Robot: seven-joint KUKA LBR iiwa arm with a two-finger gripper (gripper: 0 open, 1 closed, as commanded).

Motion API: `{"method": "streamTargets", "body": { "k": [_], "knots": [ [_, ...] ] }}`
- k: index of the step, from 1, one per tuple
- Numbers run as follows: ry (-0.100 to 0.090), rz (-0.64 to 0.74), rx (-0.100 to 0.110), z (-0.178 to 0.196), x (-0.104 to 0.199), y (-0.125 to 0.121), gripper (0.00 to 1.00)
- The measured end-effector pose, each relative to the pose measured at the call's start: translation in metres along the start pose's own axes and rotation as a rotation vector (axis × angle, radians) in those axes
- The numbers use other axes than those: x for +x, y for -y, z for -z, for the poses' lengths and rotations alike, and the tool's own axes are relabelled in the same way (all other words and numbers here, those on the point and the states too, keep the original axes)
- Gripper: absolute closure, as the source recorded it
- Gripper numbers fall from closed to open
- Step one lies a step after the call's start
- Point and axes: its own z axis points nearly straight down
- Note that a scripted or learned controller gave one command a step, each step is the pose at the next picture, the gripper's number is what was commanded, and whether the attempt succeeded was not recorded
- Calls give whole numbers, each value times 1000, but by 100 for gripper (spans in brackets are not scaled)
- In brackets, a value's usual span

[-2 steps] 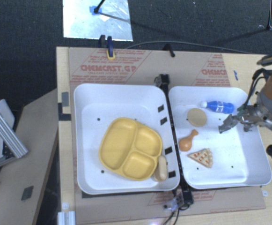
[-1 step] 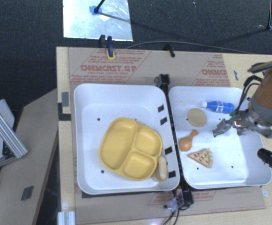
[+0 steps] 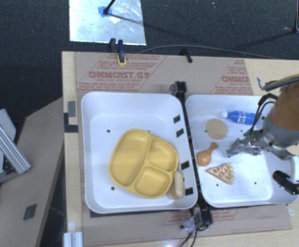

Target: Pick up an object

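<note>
Two white bins side by side on the bench. Left bin (image 3: pixel 98 138): yellow divided tray (image 3: pixel 141 163) with three compartments, tilted a bit in the bin; pale tan bread-roll-shaped piece (image 3: pixel 177 184) lying against the tray's lower right edge, near the bin wall.

Right bin (image 3: pixel 242 192): four small items.
- Blue bottle (image 3: pixel 239 117) with white cap, lying on its side near the far wall, cap end pointing left.
- Round tan disc (image 3: pixel 216 128), flat, cookie-like, just below and left of the bottle.
- Orange-tan drumstick shape (image 3: pixel 206 154), fat end down-left, narrow end up-right, close to the left wall of the bin.
- Pizza slice (image 3: pixel 221 173), triangular, red-speckled top with pale crust edge, just below the drumstick, not touching it.

Gripper (image 3: pixel 238 148) down inside the right bin, metallic grey, tip aimed left toward the drumstick and slice, near both but apart from each. Nothing visible between the fingers. Finger spread too blurred to read — cannot tell wide or narrow. Arm (image 3: pixel 293 117) entering from the right, orange band above the wrist, over the bin's right half.
</note>
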Motion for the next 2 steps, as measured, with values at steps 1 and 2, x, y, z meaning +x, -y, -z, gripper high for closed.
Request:
{"method": "streamTargets", "body": {
  "k": [1,2],
  "knots": [
    [2,1,-6,14,-1,-2,100],
    [3,2,-10,78,-2,-2,100]
  ]
}}
